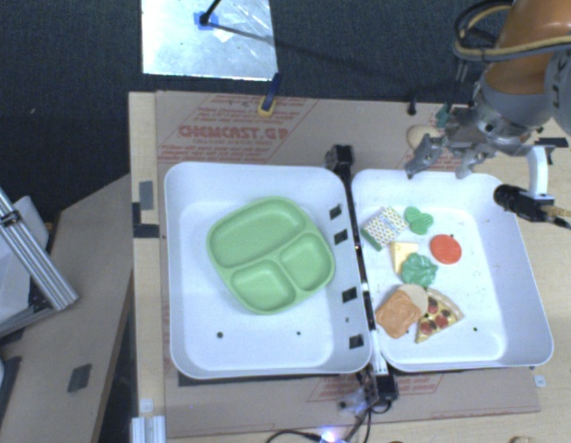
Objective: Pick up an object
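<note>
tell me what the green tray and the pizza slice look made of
Green tray: likely moulded plastic, going by its uniform pale green, smooth matte look and rounded compartments. Pizza slice: probably a plastic or rubber toy, with flat painted-looking toppings; too small to be sure.

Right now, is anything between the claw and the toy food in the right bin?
Nothing visible is. The end effector hangs above the right bin's far rim, and only bare bin floor lies between it and the toy food.

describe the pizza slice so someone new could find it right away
Look in the right white bin, at the cluster of toy food. The pizza slice lies at its near right end, beside a tan piece: the sole triangle, with red and dark toppings.
</note>
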Available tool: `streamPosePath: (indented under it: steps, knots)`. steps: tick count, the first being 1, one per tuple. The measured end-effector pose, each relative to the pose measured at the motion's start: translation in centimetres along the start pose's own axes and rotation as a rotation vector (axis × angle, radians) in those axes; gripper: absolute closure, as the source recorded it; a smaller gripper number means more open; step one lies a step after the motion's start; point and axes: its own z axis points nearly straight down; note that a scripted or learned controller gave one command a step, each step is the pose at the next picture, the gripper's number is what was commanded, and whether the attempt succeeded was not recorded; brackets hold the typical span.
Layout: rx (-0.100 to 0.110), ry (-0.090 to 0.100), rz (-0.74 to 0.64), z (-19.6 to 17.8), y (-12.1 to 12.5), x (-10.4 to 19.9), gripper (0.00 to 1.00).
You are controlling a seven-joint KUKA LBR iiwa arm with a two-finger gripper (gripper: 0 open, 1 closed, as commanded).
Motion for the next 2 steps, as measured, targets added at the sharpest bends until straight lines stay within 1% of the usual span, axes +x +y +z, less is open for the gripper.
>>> streamPosePath:
  steps: [1,2]
  knots:
    - [-0.012,-0.001,-0.002,-0.8,0.2,0.0,0.00]
    - [-0.010,-0.002,-0.001,3.3,0.4,0.2,0.00]
